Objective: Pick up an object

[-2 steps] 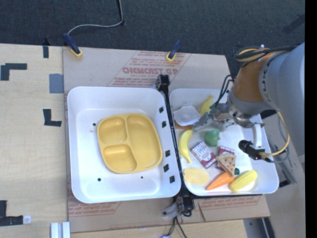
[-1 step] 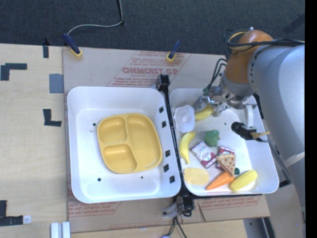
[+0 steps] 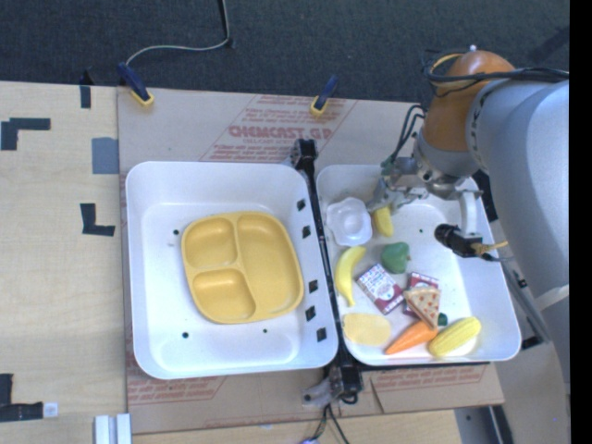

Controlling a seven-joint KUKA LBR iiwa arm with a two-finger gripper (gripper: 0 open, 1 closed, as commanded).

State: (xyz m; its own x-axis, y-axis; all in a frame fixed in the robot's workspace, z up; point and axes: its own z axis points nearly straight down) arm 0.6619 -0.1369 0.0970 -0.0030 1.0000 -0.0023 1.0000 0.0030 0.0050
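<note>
Gripper (image 3: 393, 192) hangs low over the far part of the right bin (image 3: 481, 289), but how its jaws stand I cannot tell from this slant, and nothing shows between them. Just below it lies a small yellow piece (image 3: 382, 221), the nearest candidate for the pick — whether they touch is unclear.

Beside that piece sits a white cup (image 3: 349, 220), lying against the wall between the bins. Nearer the camera come a banana (image 3: 348, 271), a green pepper-like toy (image 3: 396, 256), a small red carton (image 3: 379, 288) and a pizza slice (image 3: 424, 302). Along the near edge lie a pale yellow disc (image 3: 367, 328), a carrot (image 3: 408, 339) and a corn cob (image 3: 455, 336). The left bin (image 3: 153, 276) carries a yellow divided plate (image 3: 242, 266), well apart from the arm.

By my reading the task is barely begun — the arm is placed over the toys, yet nothing is lifted. Closing on one object and raising it clear is all left to do.
</note>
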